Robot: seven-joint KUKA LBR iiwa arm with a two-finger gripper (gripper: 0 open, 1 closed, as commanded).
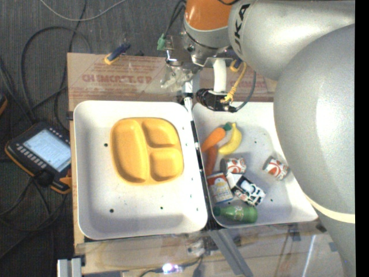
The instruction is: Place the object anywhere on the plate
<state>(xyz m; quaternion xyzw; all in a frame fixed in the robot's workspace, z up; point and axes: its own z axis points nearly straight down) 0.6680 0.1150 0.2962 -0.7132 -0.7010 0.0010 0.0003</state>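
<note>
A dark carpeted floor strewn with black cables surrounds my surface (115,77), a brown board carrying two shallow white bins side by side. In the left white bin (92,212) lies the yellow plastic plate with three compartments (148,149), near the middle and a little toward the far side. The right white bin (277,206) holds the loose things: an orange toy carrot (212,139) lying aslant near the divider, a yellow toy banana (230,139) touching it on the right, a small red-and-white can (235,166) just below them, another red-and-white can (275,167) off to the right, a black-and-white carton (249,190), a red-labelled packet (219,189) beside the carrot's lower end, and a green bottle (237,213) lying on its side at the near rim. My tool (187,91) hangs over the far edge of the bins, about above the divider between them; whether it is apart or together I cannot tell. A handheld black pendant with a lit screen (41,150) rests on the floor to the left.
</note>
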